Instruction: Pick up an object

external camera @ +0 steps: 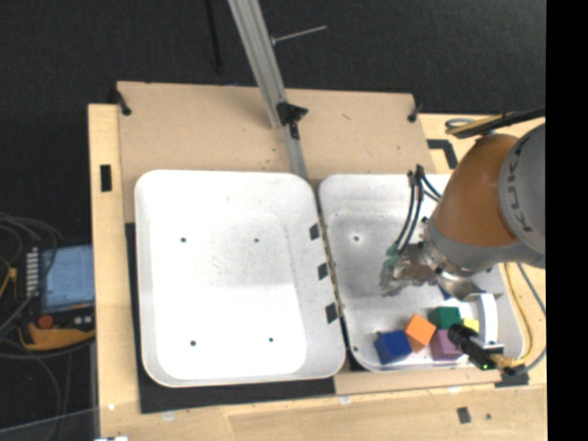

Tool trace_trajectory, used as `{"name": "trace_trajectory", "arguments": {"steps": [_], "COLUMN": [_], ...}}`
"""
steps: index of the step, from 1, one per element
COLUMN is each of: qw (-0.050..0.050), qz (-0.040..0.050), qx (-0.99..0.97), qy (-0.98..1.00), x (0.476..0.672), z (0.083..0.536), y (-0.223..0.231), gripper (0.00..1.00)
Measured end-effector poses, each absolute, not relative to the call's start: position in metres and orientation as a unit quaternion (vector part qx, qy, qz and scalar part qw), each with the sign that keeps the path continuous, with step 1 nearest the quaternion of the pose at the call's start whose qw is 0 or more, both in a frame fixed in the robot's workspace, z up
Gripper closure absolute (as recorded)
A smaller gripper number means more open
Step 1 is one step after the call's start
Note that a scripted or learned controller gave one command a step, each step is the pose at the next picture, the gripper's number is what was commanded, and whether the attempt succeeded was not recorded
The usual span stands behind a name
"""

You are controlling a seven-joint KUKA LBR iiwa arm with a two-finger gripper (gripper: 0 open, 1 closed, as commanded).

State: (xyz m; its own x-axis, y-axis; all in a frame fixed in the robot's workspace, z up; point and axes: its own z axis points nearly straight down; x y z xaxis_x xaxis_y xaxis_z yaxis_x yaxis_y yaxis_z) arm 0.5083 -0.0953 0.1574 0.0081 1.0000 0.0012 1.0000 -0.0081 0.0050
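My gripper (395, 276) hangs over the middle of the right bin (358, 223), below the orange band of the arm. Along that bin's front edge lie a blue block (392, 346), an orange block (421, 330), a green block (447, 317) and a purple block (446, 344), with a small yellow piece (471, 324) beside them. The gripper is above and left of this cluster, apart from it. I see nothing between its fingers.
The left bin (230, 274) sits beside the right one, with black clips (323, 269) along the shared wall. A slanted metal pole (262, 53) rises at the back. A blue device and cables (64, 283) lie off the bench at left.
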Motion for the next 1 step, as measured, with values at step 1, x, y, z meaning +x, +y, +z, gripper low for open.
{"name": "trace_trajectory", "arguments": {"steps": [1], "qw": [0.003], "qz": [0.002], "qx": [0.708], "qy": [0.707], "x": [0.5112], "z": [0.2015], "y": [-0.1008], "gripper": [1.0]}}
